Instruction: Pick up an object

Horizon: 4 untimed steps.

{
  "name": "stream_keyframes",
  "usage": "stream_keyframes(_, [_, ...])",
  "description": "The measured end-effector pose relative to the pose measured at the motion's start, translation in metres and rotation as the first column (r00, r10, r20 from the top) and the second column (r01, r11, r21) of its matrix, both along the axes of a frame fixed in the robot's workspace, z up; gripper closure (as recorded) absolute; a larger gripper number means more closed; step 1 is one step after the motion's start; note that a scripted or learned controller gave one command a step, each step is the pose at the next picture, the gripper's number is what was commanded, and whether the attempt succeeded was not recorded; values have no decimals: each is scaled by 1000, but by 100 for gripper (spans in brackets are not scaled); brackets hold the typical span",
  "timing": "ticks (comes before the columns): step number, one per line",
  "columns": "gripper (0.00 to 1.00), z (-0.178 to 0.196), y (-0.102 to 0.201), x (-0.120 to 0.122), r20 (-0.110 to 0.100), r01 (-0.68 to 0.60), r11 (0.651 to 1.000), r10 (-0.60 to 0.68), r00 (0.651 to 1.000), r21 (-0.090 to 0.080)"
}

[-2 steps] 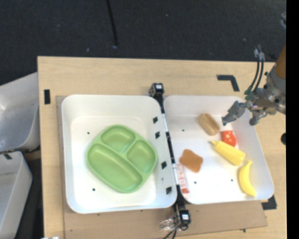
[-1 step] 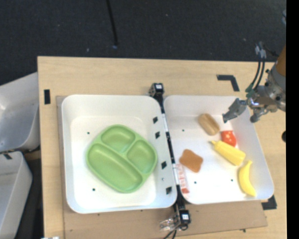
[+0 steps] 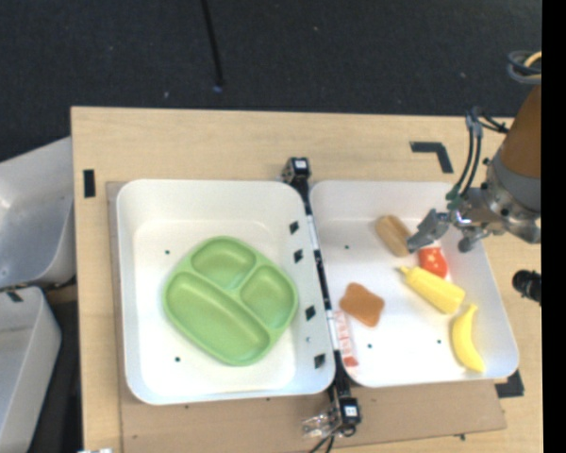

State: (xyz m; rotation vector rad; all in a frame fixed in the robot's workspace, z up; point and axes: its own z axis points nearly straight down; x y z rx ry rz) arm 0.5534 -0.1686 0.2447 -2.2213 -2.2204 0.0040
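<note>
Gripper (image 3: pixel 449 231) spread wide, nothing between the fingers, poised over the right bin (image 3: pixel 358 201) toward its far right corner. Red item (image 3: pixel 434 260) directly beneath, touching the corn cob (image 3: pixel 434 289). Best lowered straight, straddling red alone before closing.

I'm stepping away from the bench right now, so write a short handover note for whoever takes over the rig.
Gripper: open, nothing between its fingers, hovering over the right bin above the red item.
Right bin contents: tan bread roll at the back, red item beside the corn cob, banana near the front right, brown toast-shaped piece toward the divider.
Left bin: green divided plate, with nothing on it.
Done: arm is positioned over the right bin.
Left: close on one object, likely the red item or the roll, and lift it.
</note>
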Motion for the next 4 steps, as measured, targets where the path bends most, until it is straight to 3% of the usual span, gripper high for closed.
stream_keyframes(2, [0,-88,-11,4,0,2,1000,-2,1000,-1])
stream_keyframes(3, [100,-74,-12,5,6,5,1000,-5,1000,-1])
stream_keyframes(4, [100,-30,-16,5,8,2,1000,-2,1000,-1])
